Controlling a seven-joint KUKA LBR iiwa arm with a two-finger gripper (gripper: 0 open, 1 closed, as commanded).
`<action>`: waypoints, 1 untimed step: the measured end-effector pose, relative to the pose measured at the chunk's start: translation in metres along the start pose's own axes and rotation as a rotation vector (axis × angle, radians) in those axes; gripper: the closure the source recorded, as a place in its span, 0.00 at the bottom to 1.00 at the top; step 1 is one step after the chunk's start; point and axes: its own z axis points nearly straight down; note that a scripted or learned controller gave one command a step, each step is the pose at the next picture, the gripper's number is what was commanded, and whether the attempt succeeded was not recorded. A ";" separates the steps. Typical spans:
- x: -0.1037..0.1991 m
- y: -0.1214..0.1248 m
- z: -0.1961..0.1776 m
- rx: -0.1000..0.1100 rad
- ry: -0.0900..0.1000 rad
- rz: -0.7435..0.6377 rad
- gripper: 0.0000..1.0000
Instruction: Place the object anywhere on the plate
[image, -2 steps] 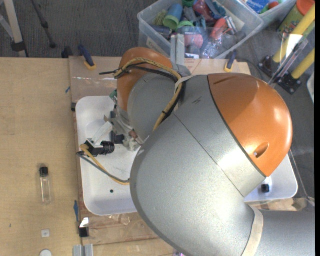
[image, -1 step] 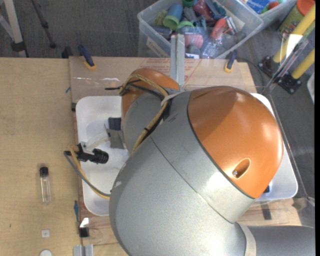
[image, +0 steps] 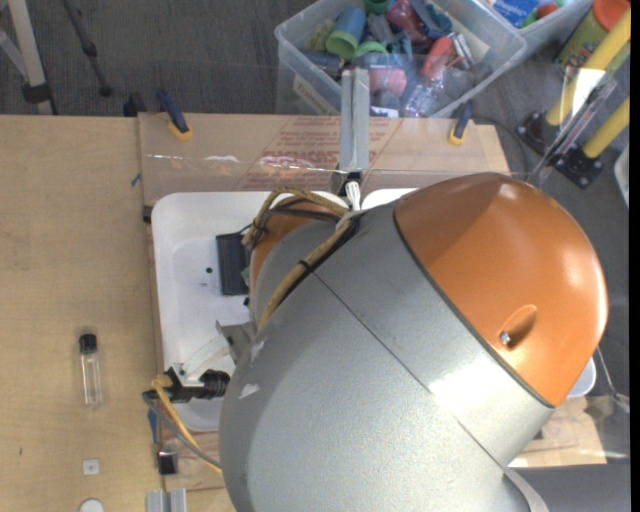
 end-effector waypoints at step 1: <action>0.050 0.018 -0.165 0.003 -0.013 -0.409 1.00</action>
